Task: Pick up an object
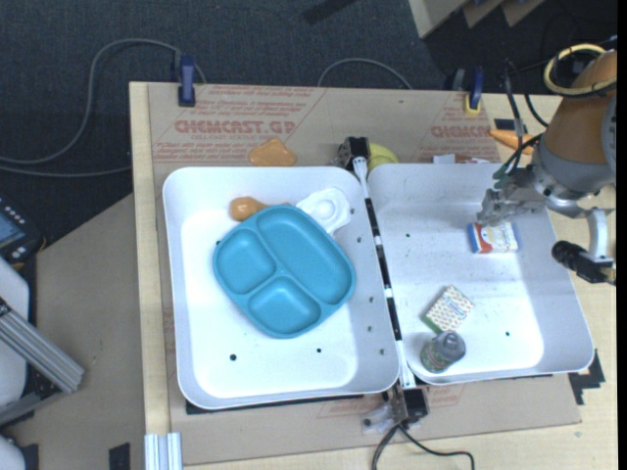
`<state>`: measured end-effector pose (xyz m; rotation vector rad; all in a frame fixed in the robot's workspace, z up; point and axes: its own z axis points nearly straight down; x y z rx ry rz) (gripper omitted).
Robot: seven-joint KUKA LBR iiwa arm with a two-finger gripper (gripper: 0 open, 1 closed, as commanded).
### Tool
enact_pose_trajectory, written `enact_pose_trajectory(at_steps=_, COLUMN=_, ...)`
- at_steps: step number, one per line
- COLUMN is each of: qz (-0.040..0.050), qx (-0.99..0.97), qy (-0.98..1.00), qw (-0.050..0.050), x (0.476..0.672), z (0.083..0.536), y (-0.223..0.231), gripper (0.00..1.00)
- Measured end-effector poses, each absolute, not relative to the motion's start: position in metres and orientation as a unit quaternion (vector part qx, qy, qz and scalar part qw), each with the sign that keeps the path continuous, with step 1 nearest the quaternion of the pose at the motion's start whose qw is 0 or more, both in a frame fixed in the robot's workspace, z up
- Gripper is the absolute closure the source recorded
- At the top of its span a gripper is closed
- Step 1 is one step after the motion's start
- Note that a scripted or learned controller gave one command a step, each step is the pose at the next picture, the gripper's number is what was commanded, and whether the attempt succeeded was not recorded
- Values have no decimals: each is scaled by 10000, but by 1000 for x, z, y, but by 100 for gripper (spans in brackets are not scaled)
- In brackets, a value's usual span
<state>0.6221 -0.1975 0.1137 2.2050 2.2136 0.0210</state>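
My gripper [496, 211] hangs low over the upper right part of the right bin [509, 302], directly above a small red, white and blue packet [492, 239] that lies flat on the bin floor. A patterned green and white pouch [449, 308] rests nearer the bin's front. A grey round object [442, 352] sits at the front left corner. The grey arm with its orange band comes in from the right edge.
The left bin [196, 302] holds a blue divided tray [283, 268], a white cup-like piece [324, 207] and a small orange object [246, 207]. An orange item [271, 152] and a yellow ball [380, 155] lie on the board behind the bins.
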Motion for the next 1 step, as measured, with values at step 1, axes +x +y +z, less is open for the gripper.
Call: enact_pose_trajectory(at_steps=1, qz=63, qx=7058, qy=7084, qw=80, x=622, z=113, y=-198, gripper=0)
